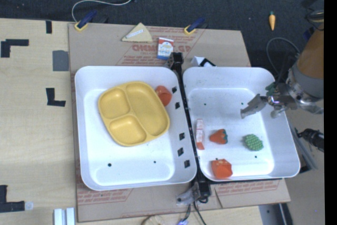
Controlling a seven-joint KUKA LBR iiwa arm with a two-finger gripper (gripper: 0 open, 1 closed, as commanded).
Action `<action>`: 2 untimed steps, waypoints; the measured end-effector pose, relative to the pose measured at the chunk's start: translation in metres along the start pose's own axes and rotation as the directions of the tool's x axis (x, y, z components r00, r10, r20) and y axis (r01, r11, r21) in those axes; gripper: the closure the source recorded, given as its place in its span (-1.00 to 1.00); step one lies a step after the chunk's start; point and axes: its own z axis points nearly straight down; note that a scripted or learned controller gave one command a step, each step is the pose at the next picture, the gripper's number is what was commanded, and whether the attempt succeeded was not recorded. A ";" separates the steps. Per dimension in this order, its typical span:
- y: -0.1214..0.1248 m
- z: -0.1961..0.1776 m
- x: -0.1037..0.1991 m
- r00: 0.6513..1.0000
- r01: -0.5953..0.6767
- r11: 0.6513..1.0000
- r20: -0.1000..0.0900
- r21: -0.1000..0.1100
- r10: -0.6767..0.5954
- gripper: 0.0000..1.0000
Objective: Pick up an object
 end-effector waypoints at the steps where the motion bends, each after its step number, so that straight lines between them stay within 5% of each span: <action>1: 0.009 0.091 0.040 1.000 0.000 1.000 -0.001 0.003 0.000 -1.00; 2: 0.008 0.152 0.062 1.000 -0.003 1.000 0.005 -0.004 0.004 -1.00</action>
